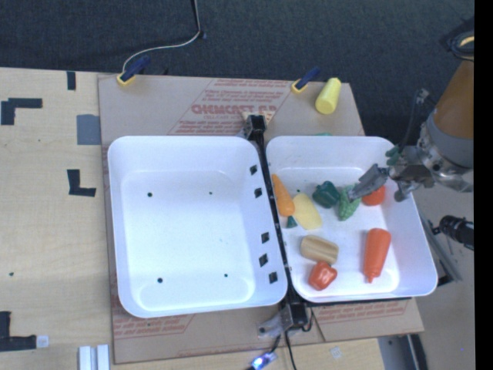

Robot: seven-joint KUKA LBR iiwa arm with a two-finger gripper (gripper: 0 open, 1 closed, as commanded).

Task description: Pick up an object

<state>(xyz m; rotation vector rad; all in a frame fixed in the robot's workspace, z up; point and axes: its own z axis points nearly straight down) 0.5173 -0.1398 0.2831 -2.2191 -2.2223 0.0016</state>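
Observation:
My gripper [384, 189] hangs over the right side of the right bin [416, 233], reaching in from the right. Its two grey fingers stand apart, so it is open. One fingertip [367, 182] points down-left toward a small green piece [347, 208]. A round red object [375, 198] lies just below the gap between the fingers, and nothing is gripped. Around it in the same bin lie a dark green piece [325, 194], a yellow piece [307, 213], an orange carrot [283, 197] by the left wall, a tan roll [319, 248], a red pepper [323, 275] and a larger orange carrot [375, 253].
The left bin [123, 206] sits beside the right one, joined by a black clip strip [266, 222]. A yellow object [328, 95] lies on the cardboard behind the right bin. Blue and yellow clamps [132, 69] hold the cardboard's back edge.

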